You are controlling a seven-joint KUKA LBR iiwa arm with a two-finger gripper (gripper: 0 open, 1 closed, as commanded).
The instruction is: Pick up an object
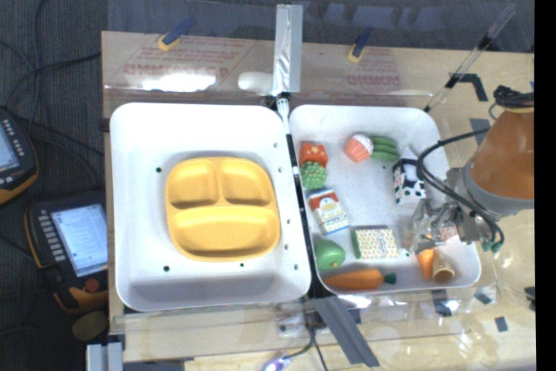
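The right bin [408, 119] holds several toy foods. A red item [313, 154] and a green bumpy one [314, 176] lie by its left wall, with a small red-and-white carton [327, 211] below them. A pink-and-white piece [357, 148] sits beside a green piece [385, 148] at the back. A black-and-white spotted item [406, 182] lies mid-right. Along the front are a green round fruit [328, 255], an orange carrot [354, 279], a speckled box [374, 242] and an orange cone [434, 263]. My gripper [432, 226] hangs low over the bin's right part, just above the cone and right of the box.
The left bin [139, 143] bears a yellow divided plate [223, 206]. A metal post [287, 48] rises behind the wall between the bins. The arm's orange band [508, 156] and its cables overhang the right bin's right rim. Devices sit on the floor at far left.
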